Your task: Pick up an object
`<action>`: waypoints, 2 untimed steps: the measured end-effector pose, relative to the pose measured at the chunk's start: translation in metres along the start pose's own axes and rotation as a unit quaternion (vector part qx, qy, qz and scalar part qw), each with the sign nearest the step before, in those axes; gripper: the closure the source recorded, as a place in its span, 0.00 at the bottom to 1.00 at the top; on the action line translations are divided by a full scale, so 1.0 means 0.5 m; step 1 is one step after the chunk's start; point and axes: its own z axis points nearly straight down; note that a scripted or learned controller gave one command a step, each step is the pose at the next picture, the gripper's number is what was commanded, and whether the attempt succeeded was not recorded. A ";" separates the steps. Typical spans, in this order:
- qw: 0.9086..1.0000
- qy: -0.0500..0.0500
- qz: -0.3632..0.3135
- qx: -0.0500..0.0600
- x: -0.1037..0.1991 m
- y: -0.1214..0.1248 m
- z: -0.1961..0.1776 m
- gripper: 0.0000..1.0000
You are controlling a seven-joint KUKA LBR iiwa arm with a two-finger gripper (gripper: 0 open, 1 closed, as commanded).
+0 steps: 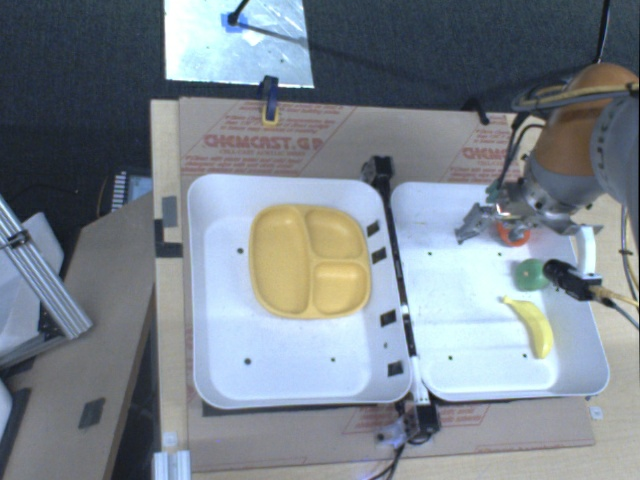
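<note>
So the gripper (490,218) sits at the right bin's (450,368) upper right, can't tell its state; banana (532,324) lies below it toward the lower right, green thing (529,274) in between

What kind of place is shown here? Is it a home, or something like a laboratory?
Most likely a robotics laboratory test bench. A grey robot arm reaches over two white bins on a board, with cables around. The things in the bins look like toys: a yellow divided plate and a banana.
</note>
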 end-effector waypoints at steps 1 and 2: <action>1.000 0.000 0.000 0.000 0.002 0.000 0.100 0.00; 1.000 -0.001 0.000 -0.003 0.000 0.004 0.073 1.00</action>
